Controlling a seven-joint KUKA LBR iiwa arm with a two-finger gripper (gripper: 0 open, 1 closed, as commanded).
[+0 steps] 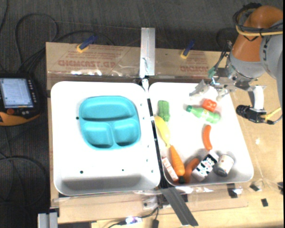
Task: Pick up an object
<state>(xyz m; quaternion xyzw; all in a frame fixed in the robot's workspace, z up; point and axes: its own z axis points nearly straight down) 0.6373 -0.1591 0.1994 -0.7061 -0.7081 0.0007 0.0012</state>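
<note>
**Arm parked over the back of the right bin, nothing in its grip**

So the gripper (210,88) sits at the far edge of the right bin (237,127), up near the back wall, hanging off the grey arm (256,37) with its orange band. The two metal fingers (198,90) look spread apart, and there's nothing between them as far as I can see.

Just in front of the gripper, and close to it, lies a small orange-red toy (209,104) touching a green bottle (203,112) that's lying on its side. Further toward the front there's an orange sausage-shaped piece (207,137) by itself.

Along the bin's left wall: a green pickle-looking thing (164,110), then a yellow banana (162,129) below it, then a carrot (176,159). The front corner is a pile: a black-and-white box (206,166), a grey-white can (224,164) on its side, plus a reddish-brown piece (191,165).

The left bin (66,170) has a teal divided tray (109,121) in it. A pendant (14,99) with a lit screen sits on the floor off to the left.
</note>
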